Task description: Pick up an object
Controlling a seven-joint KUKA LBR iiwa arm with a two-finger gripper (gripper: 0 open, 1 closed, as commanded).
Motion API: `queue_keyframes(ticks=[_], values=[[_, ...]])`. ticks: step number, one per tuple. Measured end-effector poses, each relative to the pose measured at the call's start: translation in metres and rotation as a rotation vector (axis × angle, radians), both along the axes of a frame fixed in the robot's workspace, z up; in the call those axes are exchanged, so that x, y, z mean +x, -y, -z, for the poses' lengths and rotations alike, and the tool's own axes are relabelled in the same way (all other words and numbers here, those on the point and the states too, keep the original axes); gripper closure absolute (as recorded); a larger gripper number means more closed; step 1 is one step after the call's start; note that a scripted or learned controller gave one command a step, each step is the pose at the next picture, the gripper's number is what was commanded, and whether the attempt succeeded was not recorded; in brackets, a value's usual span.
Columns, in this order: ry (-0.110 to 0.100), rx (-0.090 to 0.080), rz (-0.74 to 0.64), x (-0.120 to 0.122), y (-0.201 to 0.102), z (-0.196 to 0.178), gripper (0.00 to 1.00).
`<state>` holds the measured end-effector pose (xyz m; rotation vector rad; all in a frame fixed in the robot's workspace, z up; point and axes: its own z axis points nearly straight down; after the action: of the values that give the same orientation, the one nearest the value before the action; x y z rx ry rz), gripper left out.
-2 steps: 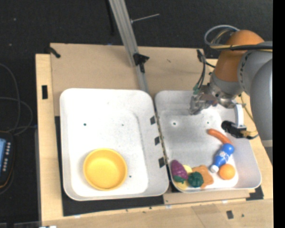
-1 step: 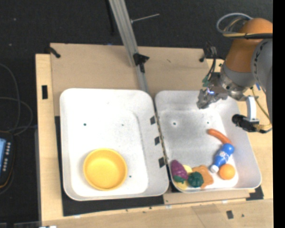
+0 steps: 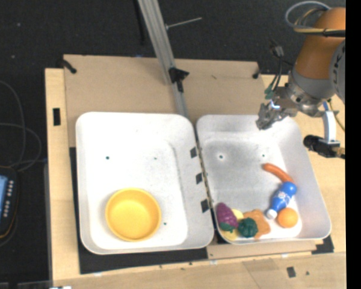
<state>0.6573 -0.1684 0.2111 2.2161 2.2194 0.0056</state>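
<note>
Two shallow white bins sit side by side on a table [image 3: 126, 83], seen from above. No object has been picked up yet, as far as can be judged. The arm's fingers [image 3: 266, 118] hang over the right bin [image 3: 240, 155] at its 1 o'clock corner, carrying nothing visible; whether they are open or closed cannot be told. Every candidate object lies well apart from them, clustered along the right bin's 5 o'clock edge: an orange carrot [image 3: 277, 172], a blue bottle [image 3: 282, 197], an orange ball [image 3: 287, 218], a green piece [image 3: 248, 227] and a purple piece [image 3: 225, 215]. A yellow bowl [image 3: 133, 214] rests in the left bin [image 3: 132, 143] at 7 o'clock. Reaching, grasping and lifting all remain
</note>
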Motion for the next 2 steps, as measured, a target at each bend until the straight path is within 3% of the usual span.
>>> queue_keyframes(ticks=[2], values=[[-0.006,0.002,-0.005,-0.016,-0.103,0.008,1.00]])
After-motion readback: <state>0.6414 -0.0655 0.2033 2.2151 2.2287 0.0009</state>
